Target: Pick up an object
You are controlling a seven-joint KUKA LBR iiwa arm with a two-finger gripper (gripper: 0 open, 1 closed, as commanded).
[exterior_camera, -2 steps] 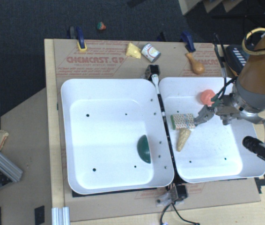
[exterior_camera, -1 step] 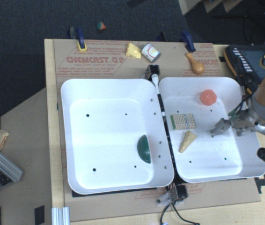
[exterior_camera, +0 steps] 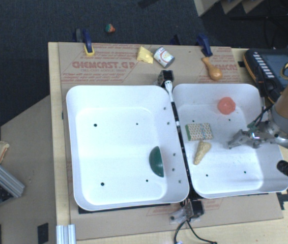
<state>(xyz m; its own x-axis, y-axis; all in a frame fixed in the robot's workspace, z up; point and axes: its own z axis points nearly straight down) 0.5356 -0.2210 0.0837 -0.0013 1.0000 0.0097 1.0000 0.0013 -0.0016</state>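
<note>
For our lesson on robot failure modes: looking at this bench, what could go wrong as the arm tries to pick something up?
1. The claw sits in the right bin beside the cone-shaped piece, not over it; closing here would likely grab nothing.
2. The cone-shaped piece and the patterned block lie close together, so a descent might nudge one aside.
3. The green object lies near the left bin's wall, awkward to reach.

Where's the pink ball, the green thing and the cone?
pink ball (exterior_camera: pixel 226 105), camera view, its middle.
green thing (exterior_camera: pixel 157 161), camera view, its middle, in the left bin.
cone (exterior_camera: pixel 201 152), camera view, mid-body.
</note>
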